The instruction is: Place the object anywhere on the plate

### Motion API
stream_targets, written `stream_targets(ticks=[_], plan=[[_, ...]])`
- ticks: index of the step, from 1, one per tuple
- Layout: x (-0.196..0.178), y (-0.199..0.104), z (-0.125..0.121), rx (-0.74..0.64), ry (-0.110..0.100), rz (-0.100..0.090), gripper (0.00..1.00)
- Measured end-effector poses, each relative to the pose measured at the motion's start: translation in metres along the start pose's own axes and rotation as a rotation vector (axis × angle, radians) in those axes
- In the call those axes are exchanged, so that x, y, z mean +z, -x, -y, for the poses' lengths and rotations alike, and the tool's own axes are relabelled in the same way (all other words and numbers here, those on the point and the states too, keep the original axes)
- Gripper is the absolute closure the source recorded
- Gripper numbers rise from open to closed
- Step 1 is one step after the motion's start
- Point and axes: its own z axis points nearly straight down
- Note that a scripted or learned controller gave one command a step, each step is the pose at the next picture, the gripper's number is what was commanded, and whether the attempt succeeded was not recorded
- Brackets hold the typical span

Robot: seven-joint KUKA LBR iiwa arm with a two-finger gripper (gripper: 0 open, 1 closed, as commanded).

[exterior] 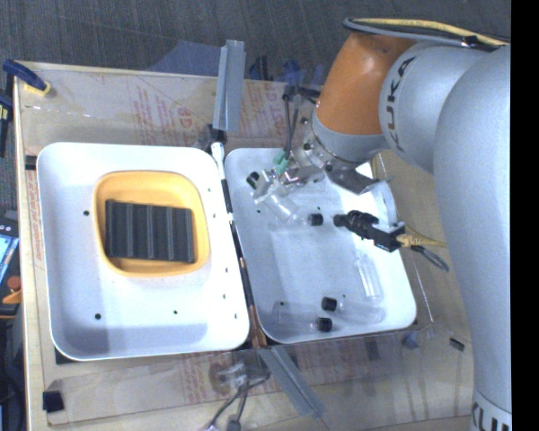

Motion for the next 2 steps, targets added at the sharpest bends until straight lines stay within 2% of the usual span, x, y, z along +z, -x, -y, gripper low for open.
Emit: stream_targets(ticks=[1,2], plan=[[-0.0031,-0.0463,-0.0404,-0.177,0.002,0.001,1.00],[-0.0031,-0.0463,-0.0404,-0.177,0.002,0.001,0.00]])
